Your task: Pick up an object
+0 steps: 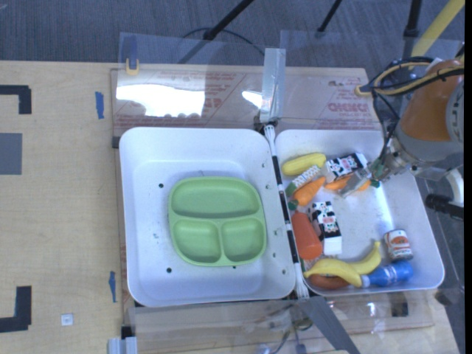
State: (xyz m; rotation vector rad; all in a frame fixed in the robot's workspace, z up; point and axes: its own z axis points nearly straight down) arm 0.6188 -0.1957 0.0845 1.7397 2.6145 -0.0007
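The right bin [420, 220] holds several toy items. A yellow piece [302, 163] lies at its far left, beside a cow-patterned carton [345, 166]. Below them are an orange carrot [306, 192], a second cow-patterned carton [325, 220] and a red-orange block [307, 238]. Along the near wall lie a banana [346, 268], a blue bottle [389, 274] and a small can [399, 244]. My gripper [371, 178] reaches down from the right into the bin's far part, just right of the first carton, with a small orange item [350, 186] at its tip.
The left bin [140, 198] carries a green divided plate [217, 220]. A clear plastic wall [221, 87] stands behind both bins. The grey arm with its orange band [428, 113] hangs over the right bin's far right corner, with black cables above it.
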